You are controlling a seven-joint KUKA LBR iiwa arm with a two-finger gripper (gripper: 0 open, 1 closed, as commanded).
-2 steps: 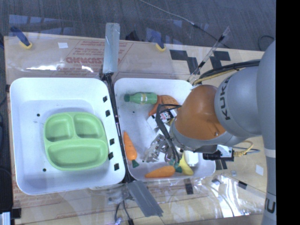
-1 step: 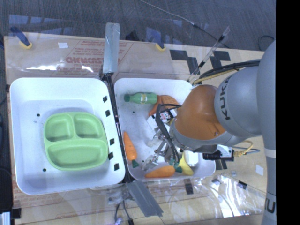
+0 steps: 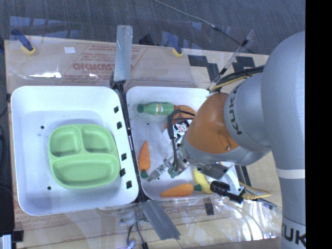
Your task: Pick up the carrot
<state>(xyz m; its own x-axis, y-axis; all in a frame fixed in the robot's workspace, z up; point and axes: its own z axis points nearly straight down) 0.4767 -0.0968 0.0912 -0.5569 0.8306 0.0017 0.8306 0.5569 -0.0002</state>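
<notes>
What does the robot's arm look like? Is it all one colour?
No, the arm is mostly smooth, rounded grey, with a shiny orange band above the wrist. Orange KUKA letters run along the grey part. Thin black and yellow cables trail beside it. The gripper at the end is small, thin and metal.

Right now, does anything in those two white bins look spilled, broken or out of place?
Nothing looks spilled or broken. The right bin is a loose jumble: two carrots, a green bottle lying on its side and a yellow piece, with the arm hiding part of it. The green divided tray sits flat in the left bin.
</notes>
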